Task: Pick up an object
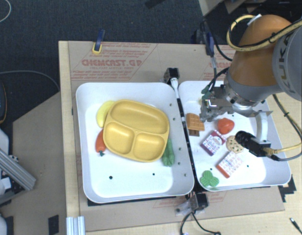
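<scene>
Where cardboard (141, 58) shows beyond bins, red print reads "CHEMCAST"; claw (209, 112) state unclear, above waffle (194, 124).

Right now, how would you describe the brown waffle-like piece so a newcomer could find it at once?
Start at the right-hand white bin. Along its left wall, near the divider between the bins, lies the brown waffle piece, just left of the gripper. It is the one tan, square, gridded item; its neighbours are a red tomato-like toy and pink-and-white packets.
</scene>
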You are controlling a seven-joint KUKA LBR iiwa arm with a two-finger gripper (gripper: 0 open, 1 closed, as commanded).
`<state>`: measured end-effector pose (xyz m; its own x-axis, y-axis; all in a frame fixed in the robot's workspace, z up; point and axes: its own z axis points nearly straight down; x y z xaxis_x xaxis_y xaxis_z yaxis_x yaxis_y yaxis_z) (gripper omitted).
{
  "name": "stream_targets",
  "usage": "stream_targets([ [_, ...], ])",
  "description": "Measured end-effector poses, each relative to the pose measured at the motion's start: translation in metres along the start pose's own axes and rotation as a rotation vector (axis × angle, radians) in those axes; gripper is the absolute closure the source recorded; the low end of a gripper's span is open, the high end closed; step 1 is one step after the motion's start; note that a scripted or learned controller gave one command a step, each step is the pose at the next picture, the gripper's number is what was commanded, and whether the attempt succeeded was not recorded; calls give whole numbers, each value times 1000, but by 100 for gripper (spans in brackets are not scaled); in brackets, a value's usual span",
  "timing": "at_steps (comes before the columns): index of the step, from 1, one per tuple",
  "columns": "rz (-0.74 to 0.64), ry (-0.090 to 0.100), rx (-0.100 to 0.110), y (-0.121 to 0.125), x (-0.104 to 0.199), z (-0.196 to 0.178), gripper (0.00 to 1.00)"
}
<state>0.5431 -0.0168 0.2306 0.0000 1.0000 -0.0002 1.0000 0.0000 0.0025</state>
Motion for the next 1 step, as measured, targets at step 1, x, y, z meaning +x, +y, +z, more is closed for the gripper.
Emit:
stream_targets([
  [1, 0, 0, 1, 2, -7, -1, 100],
])
